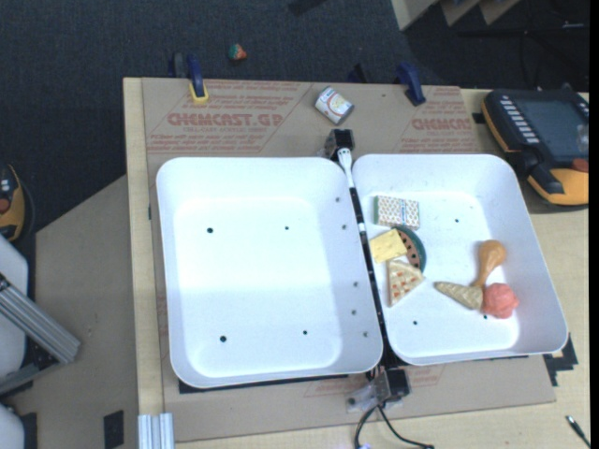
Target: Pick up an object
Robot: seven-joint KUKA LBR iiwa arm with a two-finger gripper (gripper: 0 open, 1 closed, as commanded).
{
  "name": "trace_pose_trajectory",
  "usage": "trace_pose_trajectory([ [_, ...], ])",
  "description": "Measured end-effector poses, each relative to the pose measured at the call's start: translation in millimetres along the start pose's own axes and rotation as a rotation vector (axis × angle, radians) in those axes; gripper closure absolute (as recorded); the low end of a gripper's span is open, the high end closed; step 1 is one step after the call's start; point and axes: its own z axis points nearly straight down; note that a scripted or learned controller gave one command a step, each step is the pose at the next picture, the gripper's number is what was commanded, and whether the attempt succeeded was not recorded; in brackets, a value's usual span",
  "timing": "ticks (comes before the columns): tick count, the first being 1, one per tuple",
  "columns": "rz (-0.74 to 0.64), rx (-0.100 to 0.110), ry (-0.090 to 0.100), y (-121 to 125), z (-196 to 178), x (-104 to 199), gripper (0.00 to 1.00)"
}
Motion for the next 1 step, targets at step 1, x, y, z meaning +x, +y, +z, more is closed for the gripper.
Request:
trace_pose_trajectory([
  [1,-0.006,0.024,0.007,53.1,193.5,74.5,0.00],
])
